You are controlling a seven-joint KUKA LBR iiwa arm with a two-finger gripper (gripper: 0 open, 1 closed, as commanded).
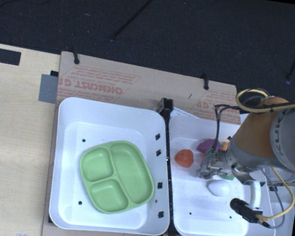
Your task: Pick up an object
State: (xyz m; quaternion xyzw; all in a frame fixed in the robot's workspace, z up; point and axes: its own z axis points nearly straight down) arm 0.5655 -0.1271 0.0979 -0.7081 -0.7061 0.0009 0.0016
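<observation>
Hovering low in right bin (213,230), gripper (213,168) sits among objects: white egg-shaped piece (218,187) just below, orange ball (184,158) beside, purple item (206,145) behind. Grip state: cannot tell. Nothing visibly lifted; pick looks undone. Green divided plate (116,176) lies in left bin (76,114). Farther back, cardboard (141,88) print reads reversed, illegible.

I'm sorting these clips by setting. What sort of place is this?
Most likely a robotics lab test bench: two white bins sit side by side on a cardboard sheet, cables trail over dark carpet, and a grey arm reaches in.
</observation>
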